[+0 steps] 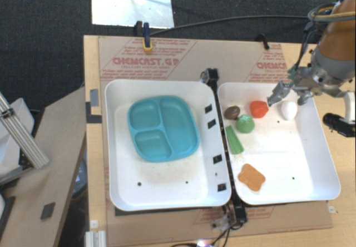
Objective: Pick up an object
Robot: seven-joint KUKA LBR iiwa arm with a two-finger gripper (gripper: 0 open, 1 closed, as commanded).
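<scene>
Gripper (289, 94) is over the right bin's (311, 173) far side, fingers spread, grasping nothing. A white egg-shaped object (288, 110) lies just below it, beside a red piece (258, 109). The left bin (119, 184) holds a teal divided tray (163, 128).

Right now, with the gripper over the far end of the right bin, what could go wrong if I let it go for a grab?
1. The white egg-shaped object sits near the bin's far wall, leaving little finger room.
2. It is white on white, so easy to misjudge.
3. The red object, green ball and brown object lie close together, so the gripper may knock a neighbour.
</scene>
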